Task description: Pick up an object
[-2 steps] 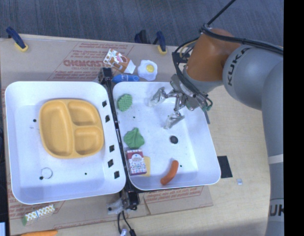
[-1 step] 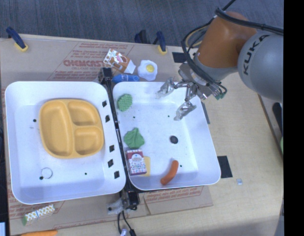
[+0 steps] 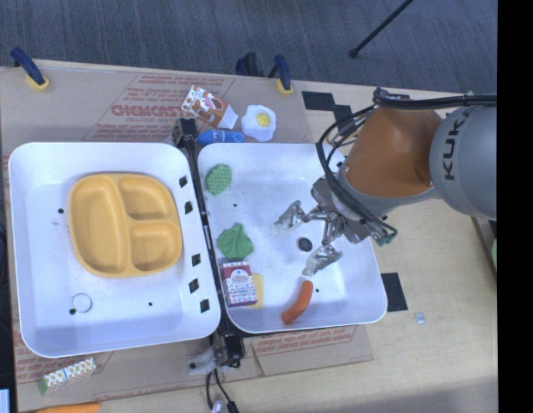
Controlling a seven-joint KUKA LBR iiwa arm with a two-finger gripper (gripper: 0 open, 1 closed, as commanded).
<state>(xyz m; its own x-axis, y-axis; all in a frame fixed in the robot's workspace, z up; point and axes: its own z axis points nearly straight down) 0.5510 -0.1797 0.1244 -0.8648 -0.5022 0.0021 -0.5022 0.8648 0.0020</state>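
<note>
Gripper (image 3: 306, 237) is hovering wide open, center-right, holding nothing; sausage (image 3: 297, 302) is lying just below, seemingly untouched, so the pick isn't yet made.

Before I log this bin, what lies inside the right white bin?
Inside the right white bin: two green leafy pieces, a red-labelled packet on a yellow slab, an orange sausage. The gripper covers some floor.
</note>
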